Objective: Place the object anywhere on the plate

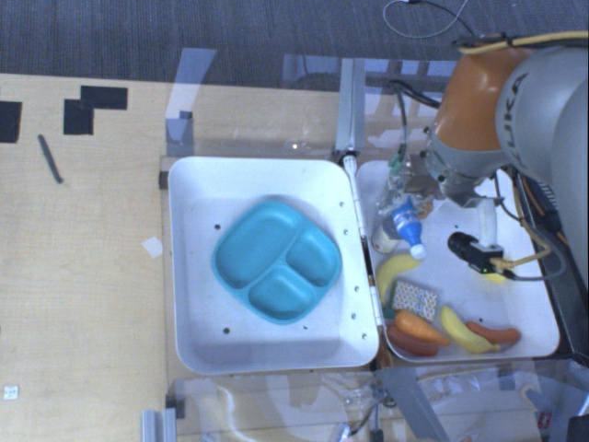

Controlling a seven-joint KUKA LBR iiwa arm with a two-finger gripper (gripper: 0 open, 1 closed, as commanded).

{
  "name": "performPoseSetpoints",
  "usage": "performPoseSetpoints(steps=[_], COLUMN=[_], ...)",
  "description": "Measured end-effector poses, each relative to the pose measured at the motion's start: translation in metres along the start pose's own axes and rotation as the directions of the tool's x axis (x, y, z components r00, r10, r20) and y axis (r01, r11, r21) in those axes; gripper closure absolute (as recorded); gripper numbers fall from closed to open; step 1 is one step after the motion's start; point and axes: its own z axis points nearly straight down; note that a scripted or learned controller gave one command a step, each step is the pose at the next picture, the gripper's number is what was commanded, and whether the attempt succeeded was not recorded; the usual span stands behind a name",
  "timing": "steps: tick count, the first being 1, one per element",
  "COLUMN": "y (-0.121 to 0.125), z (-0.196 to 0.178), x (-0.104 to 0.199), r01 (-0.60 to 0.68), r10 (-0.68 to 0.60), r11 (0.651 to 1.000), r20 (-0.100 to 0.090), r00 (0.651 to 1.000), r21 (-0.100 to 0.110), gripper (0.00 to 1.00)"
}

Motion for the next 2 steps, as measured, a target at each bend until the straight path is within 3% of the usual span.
performPoseSetpoints(steps=[1, 2], y=[0.018, -0.005], z=[-0.001, 0.0], x=[-0.004, 0.082], r01=[0.045, 0.133], r10=[-0.045, -0.133], r11=[0.999, 0.991], r20=[0.001, 0.0], r00=[0.999, 0.991], r21=[-0.002, 0.0], gripper=[1.0, 1.0])
